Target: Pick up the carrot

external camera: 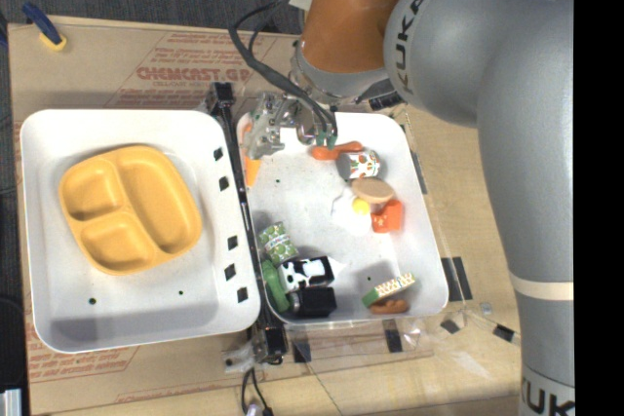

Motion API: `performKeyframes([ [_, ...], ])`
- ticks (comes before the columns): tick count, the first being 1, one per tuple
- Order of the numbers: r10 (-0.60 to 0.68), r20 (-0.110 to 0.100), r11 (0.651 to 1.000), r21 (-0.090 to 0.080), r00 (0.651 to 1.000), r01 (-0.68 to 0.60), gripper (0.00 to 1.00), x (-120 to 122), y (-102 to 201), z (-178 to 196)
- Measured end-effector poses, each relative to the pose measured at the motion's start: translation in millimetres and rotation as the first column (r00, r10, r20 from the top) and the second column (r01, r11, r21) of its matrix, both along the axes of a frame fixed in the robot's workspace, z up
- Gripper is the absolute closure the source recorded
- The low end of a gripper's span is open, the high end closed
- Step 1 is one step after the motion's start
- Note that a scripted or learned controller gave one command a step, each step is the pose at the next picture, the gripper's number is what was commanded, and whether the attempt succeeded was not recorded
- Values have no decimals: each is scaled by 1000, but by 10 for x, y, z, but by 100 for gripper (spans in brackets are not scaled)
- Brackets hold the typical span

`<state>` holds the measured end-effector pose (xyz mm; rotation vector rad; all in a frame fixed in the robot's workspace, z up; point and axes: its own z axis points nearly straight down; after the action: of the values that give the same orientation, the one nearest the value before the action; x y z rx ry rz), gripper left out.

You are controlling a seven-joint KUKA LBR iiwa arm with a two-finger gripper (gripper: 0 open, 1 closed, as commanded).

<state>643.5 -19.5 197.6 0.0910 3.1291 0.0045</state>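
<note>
At the near edge of the right bin (421, 239), you have a dark block with a black-and-white toy (310, 276) on it, and beside that a brown-and-yellow snack piece (390, 291) lying against the front wall. A little further in, a green-labelled packet (277, 240) rests along the divider side; I judge these were simply dropped in as loose clutter, since nothing is stacked or aligned. Mid-bin, you will find an orange block (387, 216) touching a pale round disc (370, 193), both matte and hard-looking. The left bin (58, 317), smooth white plastic with a rounded rim, carries a yellow compartment tray (129, 207), three shallow wells, glossy. Further back in the right bin, a small printed can (363, 165) sits just beside a slender orange item that I take to be the carrot (332, 150), lying flat near the rear wall. A second orange sliver (253, 170) lies at the divider, so you should check which one is meant. The gripper (283, 127), metallic with cabling, hangs low at the rear left corner, just beside the carrot; nothing is visibly held, and whether the jaws are open or closed cannot be told. Beyond, the desk (146, 63) shows printed cardboard.
</note>
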Motion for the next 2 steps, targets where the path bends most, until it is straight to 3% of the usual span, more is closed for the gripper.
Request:
performKeyframes([
  [1,98,6,995,-8,995,-98,100,-225,-564,1871],
  [2,83,-22,997,-3,996,-83,100,117,-1243,780],
])
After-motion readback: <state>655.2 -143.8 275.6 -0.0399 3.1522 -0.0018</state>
